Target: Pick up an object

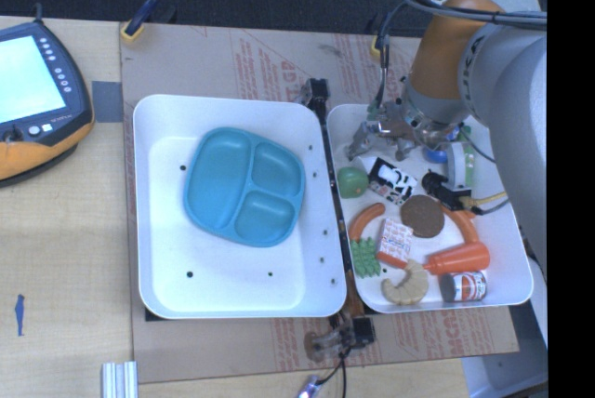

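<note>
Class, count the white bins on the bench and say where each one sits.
2. The left bin holds a blue plate. The right bin, touching it, holds small items under the arm, which may hide some.

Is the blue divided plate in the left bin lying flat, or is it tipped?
Lying flat. The blue divided plate rests face up on the floor of the left bin, all three compartments open to the camera.
</note>
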Robot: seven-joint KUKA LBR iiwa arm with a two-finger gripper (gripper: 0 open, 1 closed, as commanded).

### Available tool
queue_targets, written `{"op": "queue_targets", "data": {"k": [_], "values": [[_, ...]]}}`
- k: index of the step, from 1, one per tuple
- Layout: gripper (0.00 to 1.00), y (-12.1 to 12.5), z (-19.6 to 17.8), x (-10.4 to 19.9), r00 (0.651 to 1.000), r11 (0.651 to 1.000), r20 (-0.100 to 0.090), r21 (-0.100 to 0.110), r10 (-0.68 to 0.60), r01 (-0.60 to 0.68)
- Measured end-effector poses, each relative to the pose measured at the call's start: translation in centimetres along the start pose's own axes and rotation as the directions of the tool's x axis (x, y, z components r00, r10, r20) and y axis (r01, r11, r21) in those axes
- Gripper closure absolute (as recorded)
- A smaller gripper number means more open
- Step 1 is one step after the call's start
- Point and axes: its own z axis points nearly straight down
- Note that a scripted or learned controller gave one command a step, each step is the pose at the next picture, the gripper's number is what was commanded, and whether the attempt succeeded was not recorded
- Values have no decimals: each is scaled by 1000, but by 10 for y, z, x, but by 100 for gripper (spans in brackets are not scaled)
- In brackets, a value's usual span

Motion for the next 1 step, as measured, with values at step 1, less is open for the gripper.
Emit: {"op": "queue_targets", "data": {"k": [1], "values": [[0, 0, 0, -4, 1000, 1000, 0, -2, 1, -1]]}}
